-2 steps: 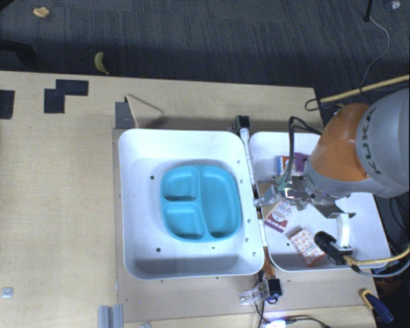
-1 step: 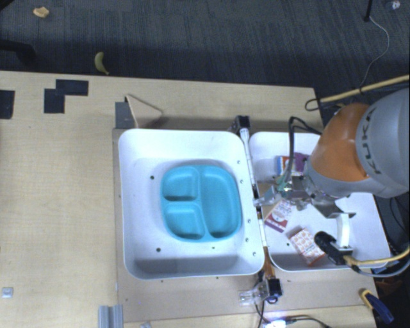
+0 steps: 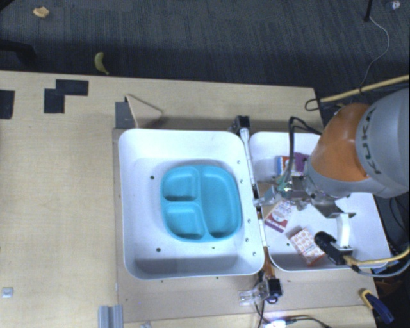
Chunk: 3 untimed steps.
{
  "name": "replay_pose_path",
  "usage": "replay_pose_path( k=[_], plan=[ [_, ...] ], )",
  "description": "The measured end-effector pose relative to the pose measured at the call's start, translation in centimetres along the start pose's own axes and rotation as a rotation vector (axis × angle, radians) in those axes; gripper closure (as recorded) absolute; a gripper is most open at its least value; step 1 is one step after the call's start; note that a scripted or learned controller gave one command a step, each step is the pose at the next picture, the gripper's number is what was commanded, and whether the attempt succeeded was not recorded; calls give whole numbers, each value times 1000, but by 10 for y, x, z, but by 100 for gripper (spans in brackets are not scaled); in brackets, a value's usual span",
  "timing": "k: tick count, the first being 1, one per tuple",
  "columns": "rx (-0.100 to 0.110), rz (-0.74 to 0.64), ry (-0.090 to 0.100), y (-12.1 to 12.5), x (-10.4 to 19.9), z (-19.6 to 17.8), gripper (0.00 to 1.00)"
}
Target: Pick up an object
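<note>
Bench [image 3: 57, 192]: pale tan board, matt and clean. Black tape patches [image 3: 64, 93] are stuck near its far left corner, and a small grey metal bracket [image 3: 124, 114] stands just beyond the bins.

Floor: dark ribbed carpet [image 3: 192, 38] runs past the far edge of the bench. A curved yellow scrap [image 3: 100, 62] and a small tan piece [image 3: 41, 11] lie on it. A pale wooden rod [image 3: 362, 91] slants across the bench's far right corner.

Left bin [image 3: 138, 256]: white and shallow. It holds one blue divided plate [image 3: 200, 202] with three compartments, lying flat near the middle.

Right bin [image 3: 371, 218]: white, set edge to edge with the left one. It holds the loose items.
- A maroon-and-white packet [image 3: 277, 218] lies in the bin's left half, close to the wall between the bins.
- A red patterned box [image 3: 305, 246] lies near the packet, toward the near rim.
- A purple-and-blue item [image 3: 286, 163] sits toward the far rim, partly hidden by the robot.

Arm [image 3: 384, 147]: grey with an orange band [image 3: 339, 154], reaching in from the right over the right bin. The gripper [image 3: 284, 192] is low over the bin's left half, just above the packet as seen from here. Whether it is open or closed cannot be told, nor whether it touches the packet. Nothing is seen held.
</note>
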<state>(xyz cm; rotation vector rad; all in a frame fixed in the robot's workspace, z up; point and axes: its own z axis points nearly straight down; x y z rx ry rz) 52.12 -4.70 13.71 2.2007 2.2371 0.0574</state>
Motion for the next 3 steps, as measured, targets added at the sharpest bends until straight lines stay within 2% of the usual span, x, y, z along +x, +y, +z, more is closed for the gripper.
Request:
replay_pose_path(
  k=[3],
  plan=[
    [-1, -1, 1, 0, -1, 1, 0]
  ],
)
